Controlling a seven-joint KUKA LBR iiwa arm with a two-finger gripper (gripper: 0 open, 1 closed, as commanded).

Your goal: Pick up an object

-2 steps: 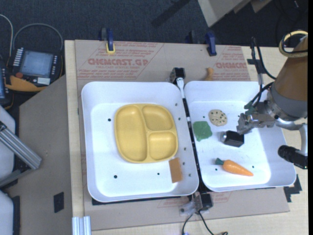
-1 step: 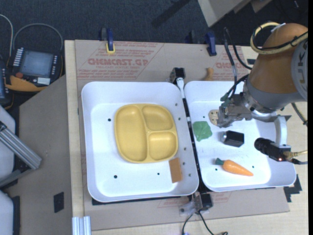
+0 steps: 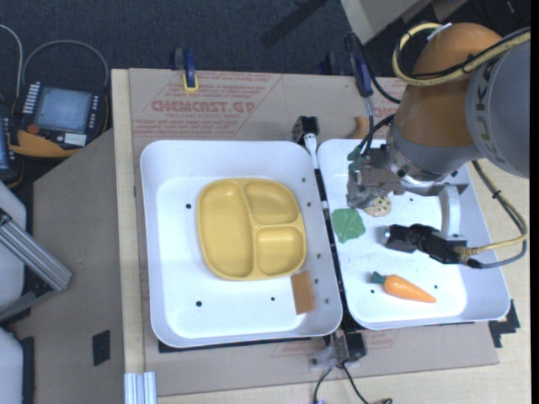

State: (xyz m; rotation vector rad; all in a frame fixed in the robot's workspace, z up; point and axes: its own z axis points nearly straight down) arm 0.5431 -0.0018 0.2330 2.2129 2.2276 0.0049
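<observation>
My gripper (image 3: pixel 367 194) hangs low over the back left part of the right bin (image 3: pixel 484 297). A pale cookie with dark chips (image 3: pixel 380 205) lies right beneath it, partly covered by the gripper. Just in front and to the left is a green leafy piece (image 3: pixel 347 225), beside the bin's left wall. An orange carrot with a green top (image 3: pixel 405 288) rests near the front of the same bin, well away from the gripper. I see nothing lifted off the bin floor.
The left bin (image 3: pixel 164 251) holds a yellow divided plate (image 3: pixel 251 226) and a small brown slab (image 3: pixel 301 293) near its front right corner. A tan thing (image 3: pixel 361 128) peeks out behind the arm at the right bin's back edge.
</observation>
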